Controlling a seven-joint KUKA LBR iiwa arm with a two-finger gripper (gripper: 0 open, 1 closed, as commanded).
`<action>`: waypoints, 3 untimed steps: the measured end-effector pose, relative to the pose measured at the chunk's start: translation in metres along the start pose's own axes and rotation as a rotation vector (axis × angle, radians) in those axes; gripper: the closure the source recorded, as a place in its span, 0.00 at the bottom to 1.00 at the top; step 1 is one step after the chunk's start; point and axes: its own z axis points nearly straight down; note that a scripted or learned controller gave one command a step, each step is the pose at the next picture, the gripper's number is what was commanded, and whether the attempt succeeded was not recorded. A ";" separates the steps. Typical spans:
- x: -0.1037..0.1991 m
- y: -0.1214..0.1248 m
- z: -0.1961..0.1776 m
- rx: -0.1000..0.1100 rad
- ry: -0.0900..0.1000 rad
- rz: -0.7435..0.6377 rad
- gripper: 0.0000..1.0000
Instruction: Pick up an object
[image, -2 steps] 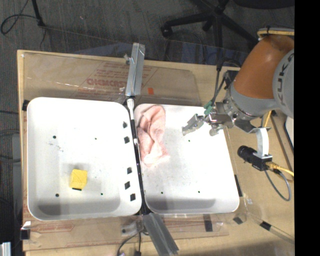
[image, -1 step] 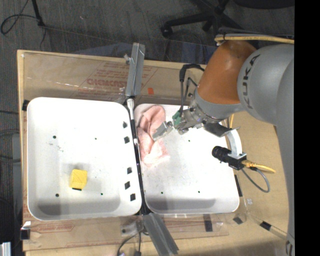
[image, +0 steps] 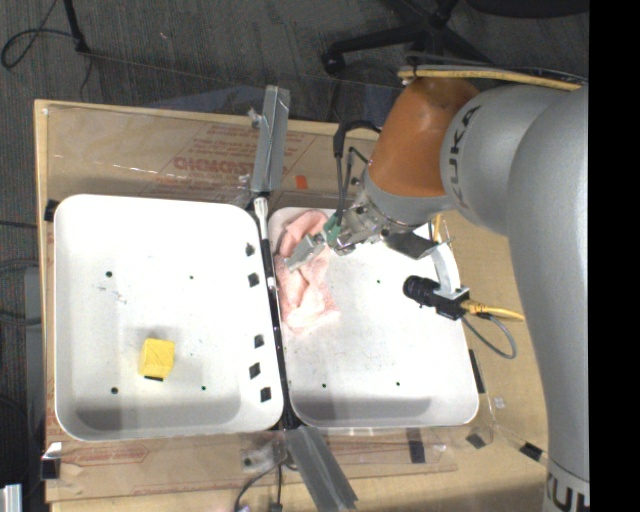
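A crumpled pink cloth (image: 303, 276) lies along the left wall of the right bin (image: 400, 390), from its far corner toward the middle. My gripper (image: 318, 245) hangs over the cloth's upper part, with a finger (image: 303, 252) reaching down-left onto the fabric. Whether the fabric sits between the fingers is not visible. A small yellow block (image: 157, 358) rests in the left bin (image: 120, 250), near its front left.
A metal divider bar (image: 268, 140) runs between the two bins toward the back. A black cable fitting with a yellow lead (image: 440, 296) hangs from the wrist above the right bin. The bench's wooden border (image: 150, 130) surrounds both bins.
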 end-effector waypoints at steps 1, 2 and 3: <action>-0.038 -0.002 0.099 0.000 0.000 0.043 0.00; -0.038 -0.002 0.089 0.002 0.000 0.039 1.00; -0.021 0.053 -0.046 -0.003 -0.001 -0.001 1.00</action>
